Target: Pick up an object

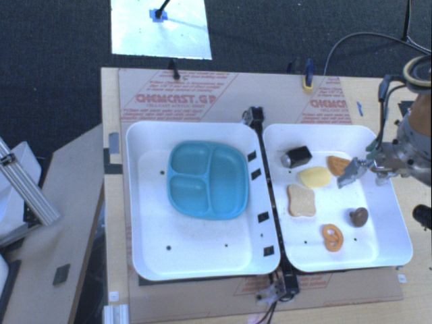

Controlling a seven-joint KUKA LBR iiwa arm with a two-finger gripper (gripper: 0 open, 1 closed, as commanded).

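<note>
Two shallow white bins side by side on a bench. Right bin [398,248] holds a pale yellow oval piece [314,177], orange wedge [337,164], black block [297,156], tan toast slice [301,200], orange pretzel [331,237], brown lump [358,216]. Gripper [351,173] hovers right of centre just beside the yellow piece — finger state cannot tell. Left bin [145,248] — blue sectioned plate [206,179].

The pale yellow oval piece [314,177] anchors a crowded right white bin [388,248]: black block [298,156] above-left, orange piece [337,164] right, tan bread slice [301,200] below. Farther below, bare floor separates the orange pretzel [332,237] and brown lump [358,216].
</note>
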